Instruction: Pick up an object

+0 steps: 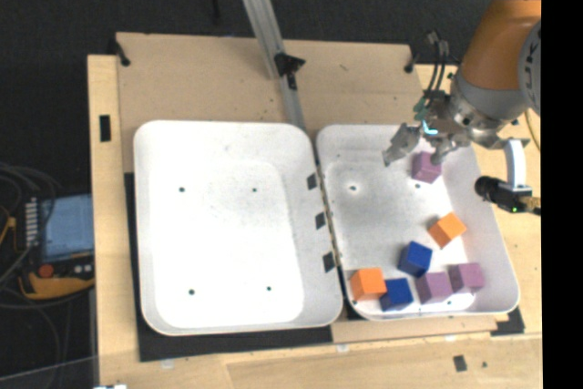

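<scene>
From my station the arm [499, 50] is cut off at the right side, so I see nothing of it beyond the orange band. The gripper [421, 147] is small and blurred, and I cannot tell whether the purple cube [424, 167] sits between its fingers or just beneath them. The tabletop [273, 360] runs off the bottom edge.

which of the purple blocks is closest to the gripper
The small purple cube alone near the right bin's far end, right beside the gripper. The two other purple cubes sit by the near rim.
</scene>
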`<control>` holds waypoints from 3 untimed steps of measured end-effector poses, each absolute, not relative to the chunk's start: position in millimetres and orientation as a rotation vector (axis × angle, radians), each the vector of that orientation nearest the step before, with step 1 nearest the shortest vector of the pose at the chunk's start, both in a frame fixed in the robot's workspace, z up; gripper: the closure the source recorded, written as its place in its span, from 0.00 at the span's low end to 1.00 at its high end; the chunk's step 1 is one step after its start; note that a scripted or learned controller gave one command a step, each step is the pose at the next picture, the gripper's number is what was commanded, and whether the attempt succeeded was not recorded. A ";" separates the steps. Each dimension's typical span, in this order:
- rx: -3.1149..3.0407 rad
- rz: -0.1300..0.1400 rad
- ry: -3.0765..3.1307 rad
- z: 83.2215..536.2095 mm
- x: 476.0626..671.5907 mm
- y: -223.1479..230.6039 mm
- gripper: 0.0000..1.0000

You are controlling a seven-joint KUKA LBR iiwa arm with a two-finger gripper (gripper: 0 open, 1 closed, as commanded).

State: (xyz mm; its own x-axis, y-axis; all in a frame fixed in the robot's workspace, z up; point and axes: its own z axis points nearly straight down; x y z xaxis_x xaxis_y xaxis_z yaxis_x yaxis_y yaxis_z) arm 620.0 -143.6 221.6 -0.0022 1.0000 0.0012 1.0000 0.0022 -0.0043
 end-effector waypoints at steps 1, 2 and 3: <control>-2.218 -0.001 -2.225 224.6 621.0 -143.7 0.00; -2.221 0.006 -2.220 180.1 614.1 -142.5 0.00; -2.224 0.006 -2.216 130.2 608.7 -135.2 0.00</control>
